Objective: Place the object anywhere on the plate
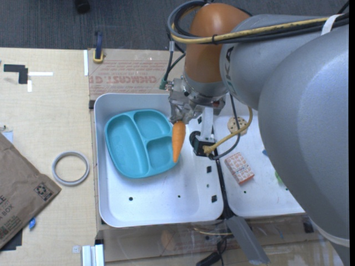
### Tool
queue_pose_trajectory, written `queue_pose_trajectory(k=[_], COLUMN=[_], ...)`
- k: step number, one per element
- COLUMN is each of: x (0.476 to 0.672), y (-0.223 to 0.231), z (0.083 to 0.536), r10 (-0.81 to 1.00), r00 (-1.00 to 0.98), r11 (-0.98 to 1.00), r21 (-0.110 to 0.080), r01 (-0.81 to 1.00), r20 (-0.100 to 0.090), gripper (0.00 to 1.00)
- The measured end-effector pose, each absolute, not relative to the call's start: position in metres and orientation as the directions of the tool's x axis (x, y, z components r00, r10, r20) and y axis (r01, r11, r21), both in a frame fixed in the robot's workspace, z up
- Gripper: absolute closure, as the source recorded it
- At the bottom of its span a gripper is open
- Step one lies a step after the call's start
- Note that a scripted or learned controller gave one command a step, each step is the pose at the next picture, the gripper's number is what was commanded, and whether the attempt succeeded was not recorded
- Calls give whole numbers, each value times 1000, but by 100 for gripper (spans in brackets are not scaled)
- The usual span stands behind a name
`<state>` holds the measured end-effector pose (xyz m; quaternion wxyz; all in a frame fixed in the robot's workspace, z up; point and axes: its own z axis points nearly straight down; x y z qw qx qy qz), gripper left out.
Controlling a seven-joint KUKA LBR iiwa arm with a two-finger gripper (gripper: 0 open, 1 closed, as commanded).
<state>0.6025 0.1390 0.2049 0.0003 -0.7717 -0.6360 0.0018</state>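
A blue plate [133, 143] with three compartments lies in the left white bin [144, 204]. An orange carrot [177, 140] hangs upright at the plate's right edge, its tip pointing down over the rim. My gripper [178, 118] is directly above the carrot and shut on its top end. The arm's orange band and grey wrist hide the gripper's upper part.
A small patterned box [239, 167] lies in the right bin [266, 198]. A grey tape ring [70, 167] and a brown cardboard box [19, 193] sit on the bench to the left. A black cable loops near the divider between the bins.
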Motion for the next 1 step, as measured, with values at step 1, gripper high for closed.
queue_pose_trajectory(k=[1], x=[603], y=[139], z=[205], r10=[982], r00=[191], r11=[-191], r21=[-3], r01=[982], r20=[-3], gripper=[0])
